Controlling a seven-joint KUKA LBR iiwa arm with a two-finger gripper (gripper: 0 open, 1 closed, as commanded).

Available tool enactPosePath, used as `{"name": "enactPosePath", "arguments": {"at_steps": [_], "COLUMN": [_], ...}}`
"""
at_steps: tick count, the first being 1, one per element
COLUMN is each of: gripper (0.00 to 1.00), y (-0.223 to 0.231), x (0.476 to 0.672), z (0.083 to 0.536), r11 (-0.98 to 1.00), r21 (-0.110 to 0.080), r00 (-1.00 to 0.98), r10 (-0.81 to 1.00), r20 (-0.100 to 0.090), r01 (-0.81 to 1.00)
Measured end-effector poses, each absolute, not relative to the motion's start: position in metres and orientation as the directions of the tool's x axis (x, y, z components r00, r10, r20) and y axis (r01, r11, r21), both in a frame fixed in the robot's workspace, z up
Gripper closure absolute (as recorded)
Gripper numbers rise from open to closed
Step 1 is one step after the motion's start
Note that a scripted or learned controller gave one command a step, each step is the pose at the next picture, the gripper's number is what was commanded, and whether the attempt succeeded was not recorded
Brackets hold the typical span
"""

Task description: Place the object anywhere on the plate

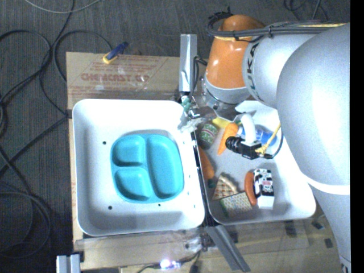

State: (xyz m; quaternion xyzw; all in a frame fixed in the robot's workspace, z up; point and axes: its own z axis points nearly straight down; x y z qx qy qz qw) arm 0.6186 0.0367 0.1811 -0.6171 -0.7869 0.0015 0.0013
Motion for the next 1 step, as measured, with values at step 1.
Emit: {"name": "enactPosePath", "arguments": {"at_steps": [1], "gripper": [1.0], "y": [0.0368], "x": [0.5966], "z": [0.1809], "r11": [0.093], "r21": [-0.005], "r00": [-0.093], "r10": [0.996], "r20": [0.0], "r01": [0.996]}}
